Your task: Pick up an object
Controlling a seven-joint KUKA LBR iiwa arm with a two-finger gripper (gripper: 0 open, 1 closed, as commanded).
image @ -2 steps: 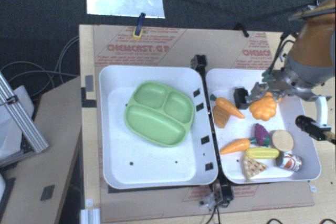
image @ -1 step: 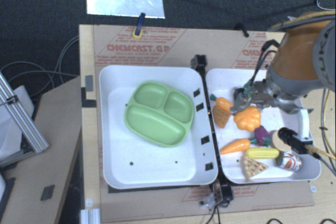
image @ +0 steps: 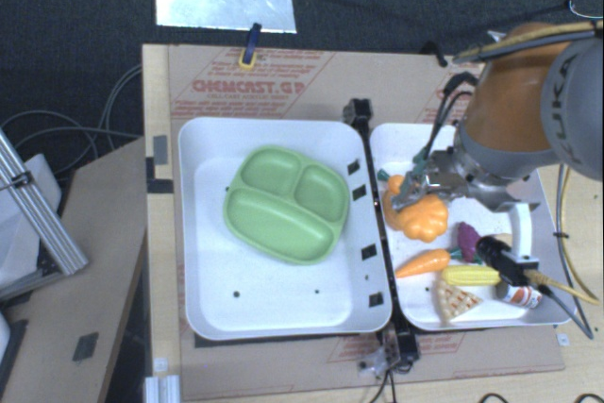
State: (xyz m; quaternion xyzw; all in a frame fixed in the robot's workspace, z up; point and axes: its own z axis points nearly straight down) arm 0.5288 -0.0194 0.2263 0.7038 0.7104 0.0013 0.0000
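My gripper point(image: 404, 191) hangs low over the left part of the right bin point(image: 401, 139), right at the upper left side of an orange toy pepper point(image: 423, 216). Whether it touches the pepper is unclear. A small orange piece point(image: 394, 183) shows just beside the gripper. Further forward in the same bin lie a carrot point(image: 422, 262), a yellow corn cob point(image: 470, 276), a pizza slice point(image: 456, 301) and a purple eggplant point(image: 467, 238).
The left bin point(image: 203, 297) holds a green divided plate point(image: 286, 203). A small white-and-red bottle point(image: 519, 296) lies at the right bin's front right. The grey and orange arm point(image: 519, 109) covers the right bin's back right part.
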